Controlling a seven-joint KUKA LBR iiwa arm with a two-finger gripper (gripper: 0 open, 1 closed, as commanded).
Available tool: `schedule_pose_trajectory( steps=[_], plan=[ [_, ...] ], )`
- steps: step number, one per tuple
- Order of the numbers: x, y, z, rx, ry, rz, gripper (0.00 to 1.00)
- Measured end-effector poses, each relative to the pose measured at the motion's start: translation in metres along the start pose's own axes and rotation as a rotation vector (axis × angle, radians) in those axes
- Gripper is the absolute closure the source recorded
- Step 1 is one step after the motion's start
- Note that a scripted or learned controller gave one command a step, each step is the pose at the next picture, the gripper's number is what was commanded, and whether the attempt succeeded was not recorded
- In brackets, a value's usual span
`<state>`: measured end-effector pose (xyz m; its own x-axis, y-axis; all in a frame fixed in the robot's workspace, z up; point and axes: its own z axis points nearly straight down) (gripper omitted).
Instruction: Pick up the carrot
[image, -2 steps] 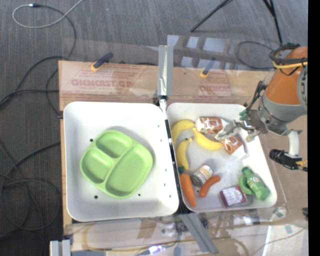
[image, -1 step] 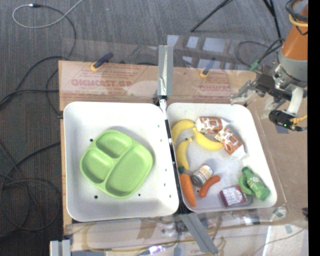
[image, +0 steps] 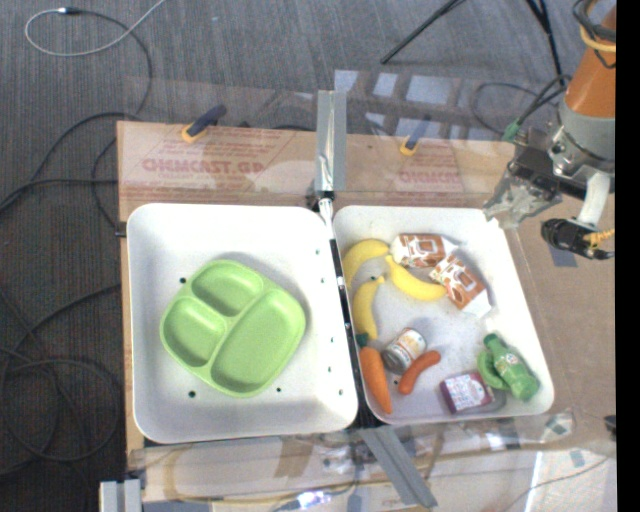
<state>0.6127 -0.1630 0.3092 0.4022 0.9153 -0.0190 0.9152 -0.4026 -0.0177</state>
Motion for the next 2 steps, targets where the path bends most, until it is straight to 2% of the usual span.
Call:
schedule_pose_trajectory(
  steps=[1,2],
  plan=[
    [0.054,-0.010,0.143,-0.003,0.012,0.335,1.00],
    [0.018,-0.015,0.196,-0.039,0.029,0.272,1.00]
  ],
)
